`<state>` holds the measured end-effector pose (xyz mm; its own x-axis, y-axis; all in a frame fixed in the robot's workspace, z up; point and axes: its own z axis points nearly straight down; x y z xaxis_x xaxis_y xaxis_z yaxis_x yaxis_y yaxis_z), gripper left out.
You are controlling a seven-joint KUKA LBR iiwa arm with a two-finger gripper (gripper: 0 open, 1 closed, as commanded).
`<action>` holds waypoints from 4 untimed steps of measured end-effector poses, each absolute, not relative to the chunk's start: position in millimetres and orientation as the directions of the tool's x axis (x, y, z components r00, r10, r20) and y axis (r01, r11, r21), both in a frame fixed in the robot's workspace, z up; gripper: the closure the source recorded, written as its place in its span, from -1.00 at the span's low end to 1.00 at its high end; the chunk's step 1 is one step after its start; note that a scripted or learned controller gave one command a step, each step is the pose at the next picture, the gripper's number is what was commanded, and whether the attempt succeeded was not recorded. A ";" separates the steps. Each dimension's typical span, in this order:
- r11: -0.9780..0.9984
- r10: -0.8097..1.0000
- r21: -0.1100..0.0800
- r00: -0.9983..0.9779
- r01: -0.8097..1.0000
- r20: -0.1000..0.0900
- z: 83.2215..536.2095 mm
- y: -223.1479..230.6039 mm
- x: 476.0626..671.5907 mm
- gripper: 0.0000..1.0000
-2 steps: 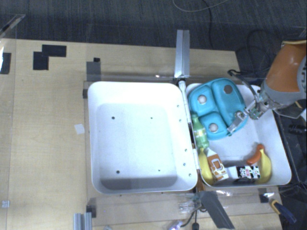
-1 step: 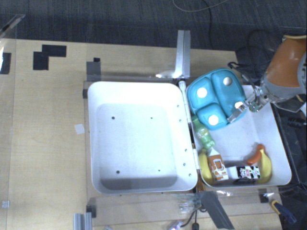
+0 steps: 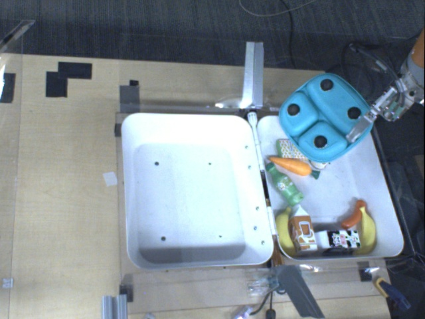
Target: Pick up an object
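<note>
- the blue moulded tray (image 3: 323, 117), the largest thing here, hangs tilted over the upper part of the right bin (image 3: 388, 198), well clear of the floor of it as far as i can judge. the gripper (image 3: 364, 121) pinches its right edge, the metal fingers closed on the rim, so the tray is the picked thing.
- the main risk: a broad piece held by one edge will want to swing or peel out of the pinch, and a quick move could shake it loose.
- if it falls, it would land on the carrot (image 3: 291, 167) and the green bottle (image 3: 284, 184) lying just under its lower edge, scattering them.
- the left bin (image 3: 133, 178) sits beside, across the metal divider (image 3: 254, 78); carrying the tilted tray low could catch its hanging corner on that wall.
- the banana (image 3: 366, 234) and the small carton (image 3: 303, 234) lie near the front of the right bin, apart from the tray, and look least at risk.
</note>
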<state>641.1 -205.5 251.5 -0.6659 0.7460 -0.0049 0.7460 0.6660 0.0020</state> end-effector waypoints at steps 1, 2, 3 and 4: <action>0.917 0.400 0.001 -0.917 0.400 -0.005 339.2 -205.1 608.5 1.00; 0.949 0.316 0.001 -0.949 0.316 -0.006 416.9 -205.5 551.6 1.00; 0.817 0.577 0.001 -0.817 0.577 -0.002 370.0 -204.7 568.9 1.00; 0.784 0.621 0.005 -0.784 0.621 -0.004 307.1 -201.7 604.3 1.00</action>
<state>604.3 -201.7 307.1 -0.7835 0.6214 -0.0036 0.6213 0.7835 0.0050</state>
